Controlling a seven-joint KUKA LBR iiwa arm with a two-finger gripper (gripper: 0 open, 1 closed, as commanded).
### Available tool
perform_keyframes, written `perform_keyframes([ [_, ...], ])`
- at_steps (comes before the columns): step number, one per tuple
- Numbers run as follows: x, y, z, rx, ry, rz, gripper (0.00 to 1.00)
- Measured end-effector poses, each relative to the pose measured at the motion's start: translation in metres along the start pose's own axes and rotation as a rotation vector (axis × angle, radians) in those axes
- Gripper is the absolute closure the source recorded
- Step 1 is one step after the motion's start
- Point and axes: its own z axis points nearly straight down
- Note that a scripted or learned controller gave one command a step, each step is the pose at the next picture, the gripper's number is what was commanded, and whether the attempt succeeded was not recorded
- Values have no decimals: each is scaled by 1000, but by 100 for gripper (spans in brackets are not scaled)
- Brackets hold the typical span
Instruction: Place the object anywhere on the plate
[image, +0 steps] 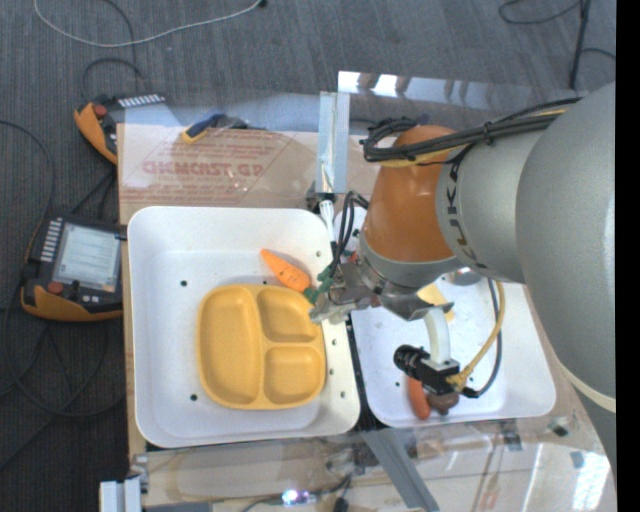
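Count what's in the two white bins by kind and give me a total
Plate: 1, yellow with three compartments, in the left bin.
Carrots: 1, lying beside the plate's top edge, by the gripper.
Reddish piece: 1, in the right bin; kind unclear.
Total: 3.

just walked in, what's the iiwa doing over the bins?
The arm reaches in from the right, its gripper low over the left bin, at the right rim of the yellow sectioned plate. An orange toy carrot lies on the bin floor just above the plate's top edge, its green end toward the gripper; whether it is gripped isn't clear. It isn't on the plate yet. Another orange item lies in the right bin.
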Motion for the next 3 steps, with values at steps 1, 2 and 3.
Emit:
perform_keyframes([
  [1,0,0,0,0,0,0,0],
  [2,0,0,-8,2,1,-1,100],
  [3,0,0,-8,2,1,-1,0],
])
